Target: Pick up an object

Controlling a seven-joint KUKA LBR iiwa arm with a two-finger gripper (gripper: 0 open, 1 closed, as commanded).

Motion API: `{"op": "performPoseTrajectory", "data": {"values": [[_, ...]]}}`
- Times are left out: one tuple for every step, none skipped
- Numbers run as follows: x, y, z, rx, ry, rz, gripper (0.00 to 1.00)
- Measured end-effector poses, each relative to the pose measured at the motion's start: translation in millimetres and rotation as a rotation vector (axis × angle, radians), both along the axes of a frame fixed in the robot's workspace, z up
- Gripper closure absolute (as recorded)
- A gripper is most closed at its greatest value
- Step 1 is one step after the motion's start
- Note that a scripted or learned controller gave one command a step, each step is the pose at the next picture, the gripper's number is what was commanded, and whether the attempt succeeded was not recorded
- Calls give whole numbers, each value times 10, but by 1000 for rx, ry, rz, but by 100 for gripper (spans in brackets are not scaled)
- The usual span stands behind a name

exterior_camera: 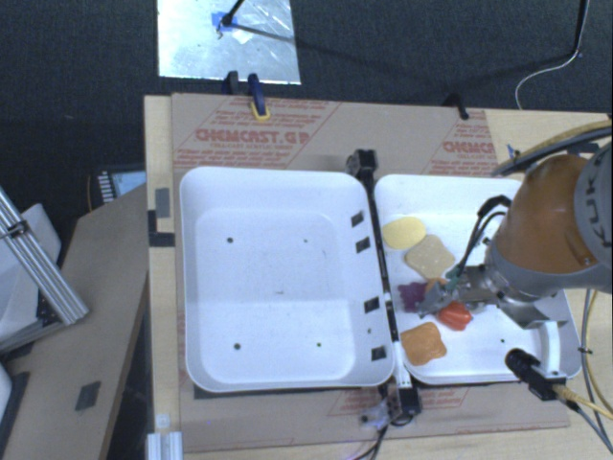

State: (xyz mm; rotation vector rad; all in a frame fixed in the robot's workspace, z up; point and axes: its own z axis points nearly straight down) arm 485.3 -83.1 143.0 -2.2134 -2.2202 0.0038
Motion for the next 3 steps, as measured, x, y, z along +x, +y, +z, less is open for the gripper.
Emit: {"op": "performPoseTrajectory", "data": {"values": [[27,-24,157,-3,-10,-1,100],[40,432,1562,-2,-24,8,100],[24,743,2455,-2,-18,6,100]]}}
